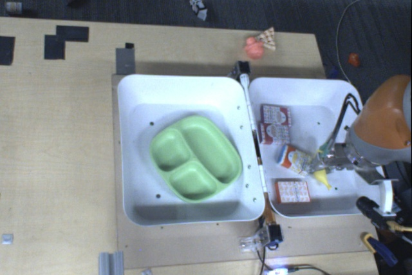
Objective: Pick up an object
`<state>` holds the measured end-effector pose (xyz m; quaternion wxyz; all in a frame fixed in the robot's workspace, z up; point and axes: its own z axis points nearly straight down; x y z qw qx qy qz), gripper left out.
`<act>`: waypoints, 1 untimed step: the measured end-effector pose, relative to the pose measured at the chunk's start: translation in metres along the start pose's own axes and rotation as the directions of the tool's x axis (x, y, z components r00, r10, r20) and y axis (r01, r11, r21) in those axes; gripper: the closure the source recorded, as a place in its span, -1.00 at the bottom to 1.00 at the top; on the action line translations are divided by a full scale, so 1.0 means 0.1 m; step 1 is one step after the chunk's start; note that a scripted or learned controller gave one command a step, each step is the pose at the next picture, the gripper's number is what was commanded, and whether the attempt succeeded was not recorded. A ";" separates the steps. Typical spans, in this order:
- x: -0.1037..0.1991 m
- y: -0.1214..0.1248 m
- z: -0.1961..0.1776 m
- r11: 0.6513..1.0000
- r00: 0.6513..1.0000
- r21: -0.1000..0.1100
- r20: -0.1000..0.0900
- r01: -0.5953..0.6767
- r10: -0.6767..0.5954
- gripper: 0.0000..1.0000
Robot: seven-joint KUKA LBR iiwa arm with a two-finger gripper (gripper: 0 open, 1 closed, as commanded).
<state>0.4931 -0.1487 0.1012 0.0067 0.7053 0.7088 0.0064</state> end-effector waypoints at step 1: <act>0.68 0.16 -1.06 1.000 1.000 0.014 -0.001 0.000 0.000 1.00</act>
